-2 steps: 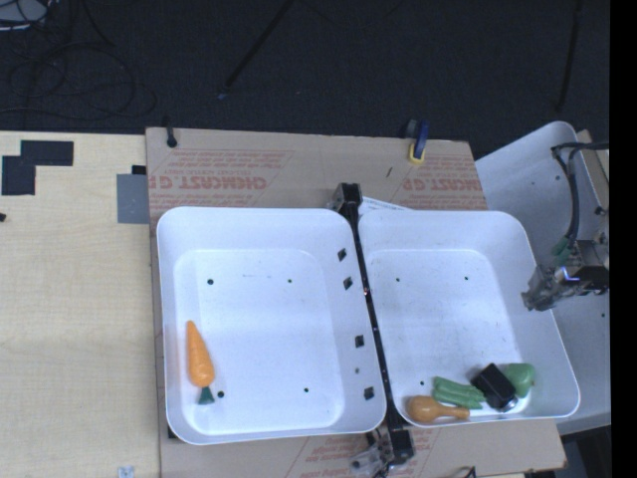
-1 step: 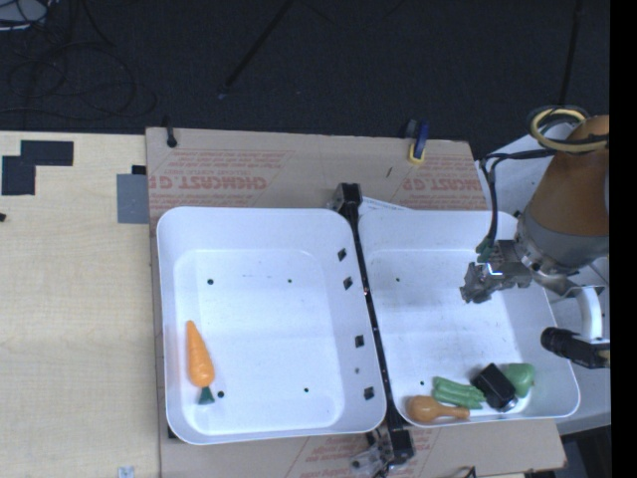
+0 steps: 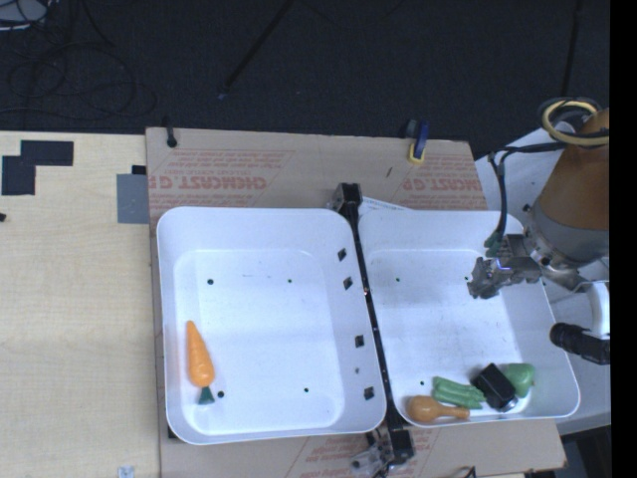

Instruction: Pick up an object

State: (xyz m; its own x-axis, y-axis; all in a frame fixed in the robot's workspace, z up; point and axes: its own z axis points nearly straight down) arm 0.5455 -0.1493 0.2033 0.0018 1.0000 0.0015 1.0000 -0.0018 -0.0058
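An orange carrot (image 3: 199, 356) lies near the front left corner of the left bin (image 3: 259, 229). At the front of the right bin (image 3: 428, 229) sit a green vegetable (image 3: 458, 392), an orange-yellow pear shape (image 3: 434, 409), a black block (image 3: 495, 385) and a light green piece (image 3: 520, 374). My gripper (image 3: 482, 282) hangs over the right side of the right bin, above and behind those items. It is small and dark, and nothing shows between its tips.
A black divider (image 3: 363, 307) runs between the two bins. Cardboard (image 3: 299, 172) lies under the bins, with a yellow-blue clamp (image 3: 417, 145) at its back edge. The orange-banded arm (image 3: 577, 192) fills the right side. A black cylinder (image 3: 582, 342) sticks out beyond the right bin.
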